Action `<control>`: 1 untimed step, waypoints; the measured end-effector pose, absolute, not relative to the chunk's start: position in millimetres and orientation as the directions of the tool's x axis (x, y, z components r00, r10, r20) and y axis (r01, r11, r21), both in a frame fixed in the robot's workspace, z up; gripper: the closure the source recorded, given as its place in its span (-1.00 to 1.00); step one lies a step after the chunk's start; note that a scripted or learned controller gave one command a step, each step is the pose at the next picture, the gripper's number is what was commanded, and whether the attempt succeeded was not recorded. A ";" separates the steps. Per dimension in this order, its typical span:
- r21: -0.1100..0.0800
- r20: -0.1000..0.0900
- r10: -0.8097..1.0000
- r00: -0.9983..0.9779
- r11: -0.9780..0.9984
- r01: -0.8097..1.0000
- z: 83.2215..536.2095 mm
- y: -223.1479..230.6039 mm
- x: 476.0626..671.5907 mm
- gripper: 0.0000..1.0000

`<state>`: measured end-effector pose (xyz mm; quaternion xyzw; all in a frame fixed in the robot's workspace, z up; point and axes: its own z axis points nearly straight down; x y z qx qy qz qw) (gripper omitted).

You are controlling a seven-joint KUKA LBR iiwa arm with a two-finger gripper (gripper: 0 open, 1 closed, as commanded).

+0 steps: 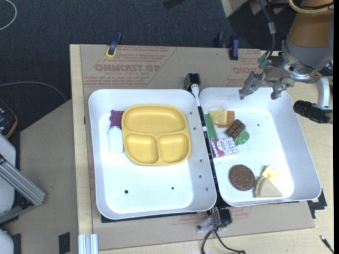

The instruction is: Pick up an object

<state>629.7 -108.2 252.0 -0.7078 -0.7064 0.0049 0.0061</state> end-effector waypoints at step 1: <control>-0.001 0.000 1.000 0.000 0.000 1.000 260.2 -108.1 631.9 -1.00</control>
